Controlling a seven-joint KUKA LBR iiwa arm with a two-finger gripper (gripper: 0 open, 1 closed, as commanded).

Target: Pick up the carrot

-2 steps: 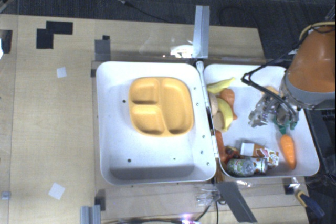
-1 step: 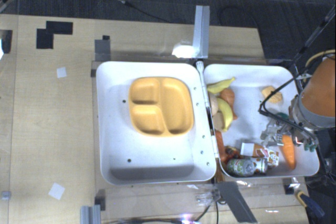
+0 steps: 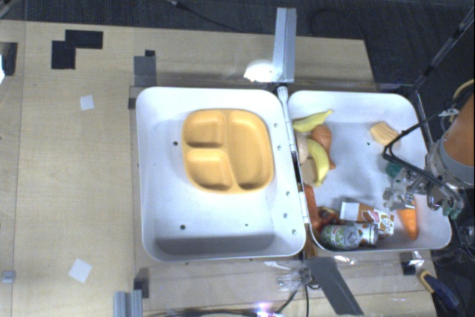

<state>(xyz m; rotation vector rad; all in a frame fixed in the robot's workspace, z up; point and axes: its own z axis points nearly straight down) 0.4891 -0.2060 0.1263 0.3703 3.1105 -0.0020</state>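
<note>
Pale wooden table [image 3: 67, 182], right white bin [image 3: 356, 104]: pincer [image 3: 404, 193], grip state indiscernible, beside stubby orange carrot [image 3: 409, 223]. Approach step; next, descend, close.

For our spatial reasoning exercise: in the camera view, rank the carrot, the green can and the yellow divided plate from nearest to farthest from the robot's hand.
1. carrot, just below the hand, right bin.
2. green can, right bin's front wall.
3. yellow divided plate, left bin.

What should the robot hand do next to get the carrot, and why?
Probably slide a little toward the bin's near edge and then lower. The gripper hangs beside the carrot, which lies at the near right corner of the right bin, and nothing orange sits in it yet.
</note>
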